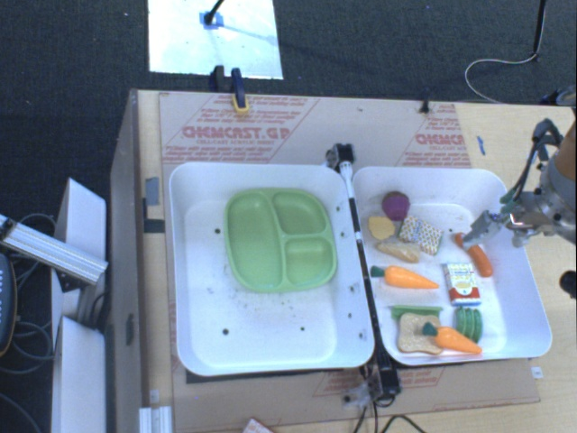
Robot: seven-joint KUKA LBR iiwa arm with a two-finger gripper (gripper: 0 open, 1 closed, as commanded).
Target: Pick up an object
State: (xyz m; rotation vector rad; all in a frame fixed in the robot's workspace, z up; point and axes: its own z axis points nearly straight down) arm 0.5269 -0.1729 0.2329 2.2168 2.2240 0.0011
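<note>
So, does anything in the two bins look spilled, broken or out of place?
Nothing stands out. The green divided plate lies flat in the left bin, and the toy foods, such as the carrot, lie loose in the right bin.

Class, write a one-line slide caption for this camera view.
Gripper over right bin of toy food; green divided plate in left bin.

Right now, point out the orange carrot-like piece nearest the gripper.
The small orange piece by the right bin's right side, just under the gripper; the other two carrots lie farther left and lower.
</note>
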